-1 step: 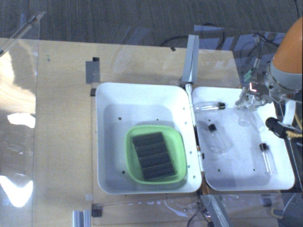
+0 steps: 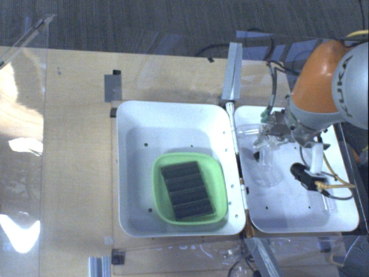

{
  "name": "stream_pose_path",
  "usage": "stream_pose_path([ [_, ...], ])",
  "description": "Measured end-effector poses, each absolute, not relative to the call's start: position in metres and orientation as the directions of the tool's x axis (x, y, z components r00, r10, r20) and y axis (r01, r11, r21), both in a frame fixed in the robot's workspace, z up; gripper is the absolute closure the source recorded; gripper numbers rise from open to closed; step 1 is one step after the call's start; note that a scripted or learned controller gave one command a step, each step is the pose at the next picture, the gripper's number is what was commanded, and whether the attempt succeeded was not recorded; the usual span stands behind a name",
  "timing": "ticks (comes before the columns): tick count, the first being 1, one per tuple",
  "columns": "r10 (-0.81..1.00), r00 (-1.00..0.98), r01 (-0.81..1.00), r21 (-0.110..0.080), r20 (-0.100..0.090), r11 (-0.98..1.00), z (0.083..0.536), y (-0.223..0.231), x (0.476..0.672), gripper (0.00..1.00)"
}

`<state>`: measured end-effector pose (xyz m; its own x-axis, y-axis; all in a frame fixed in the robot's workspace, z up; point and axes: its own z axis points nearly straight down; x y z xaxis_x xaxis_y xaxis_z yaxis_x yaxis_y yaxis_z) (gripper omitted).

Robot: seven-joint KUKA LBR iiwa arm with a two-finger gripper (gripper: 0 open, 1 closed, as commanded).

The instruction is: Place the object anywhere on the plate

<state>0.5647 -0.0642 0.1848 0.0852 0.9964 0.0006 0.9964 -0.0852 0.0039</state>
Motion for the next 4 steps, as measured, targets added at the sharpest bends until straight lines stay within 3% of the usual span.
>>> stream_pose_path([
  [1, 0.983, -0.183, 0.983, 0.005, 0.0, 0.183, 0.188, -0.053, 0.522, 1.0],
  [2, 0.973, -0.232, 0.973, 0.004, 0.001, 0.232, 0.185, 0.036, 0.512, 1.0],
  [3, 0.973, -0.231, 0.973, 0.005, 0.0, 0.231, 0.185, 0.035, 0.513, 0.0],
  [4, 0.98, -0.2, 0.98, 0.008, -0.001, 0.2, 0.2, -0.009, 0.556, 0.0],
])
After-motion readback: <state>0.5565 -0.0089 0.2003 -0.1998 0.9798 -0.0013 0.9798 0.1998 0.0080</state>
